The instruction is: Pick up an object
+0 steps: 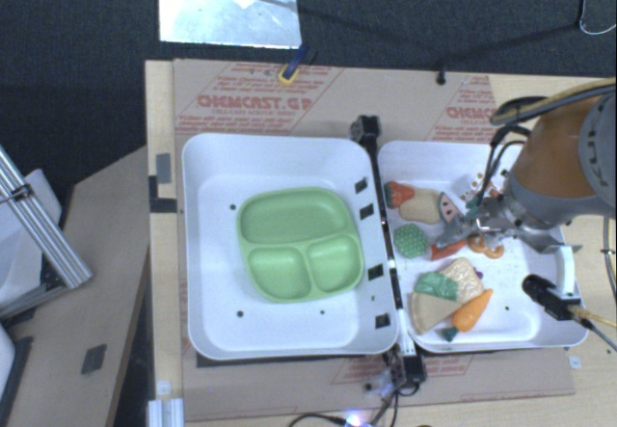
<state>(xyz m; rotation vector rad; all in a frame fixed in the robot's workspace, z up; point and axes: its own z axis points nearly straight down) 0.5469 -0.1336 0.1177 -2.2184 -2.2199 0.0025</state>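
Camera view looks down on the right-hand shallow white bin [540, 324], where a cluster of small toy foods lies: a beige bread-like piece with a red tip [413, 204] near the bin's upper left, a round green knobbly item [411, 240] just below it, a thin red-orange strip [446, 249] beside that, a pale wedge with green and yellow patches [445, 285] lower down, and an orange carrot-shaped piece [470, 311] touching the wedge's lower right edge. A small watermelon-like slice [448, 205] sits just right of the bread piece. The two-finger gripper [479, 223] is low over the middle of this bin, just beside the red-orange strip and above a small orange ring-shaped item [485, 244]; whether it is spread or pressed together cannot be told, and nothing can be seen held. Its grey arm with the orange band [564, 160] comes in from the right. In the left-hand white bin [212, 174] rests a light green divided plastic tray [297, 242] with three compartments. Both bins sit on a brown cardboard sheet with red lettering [255, 99].
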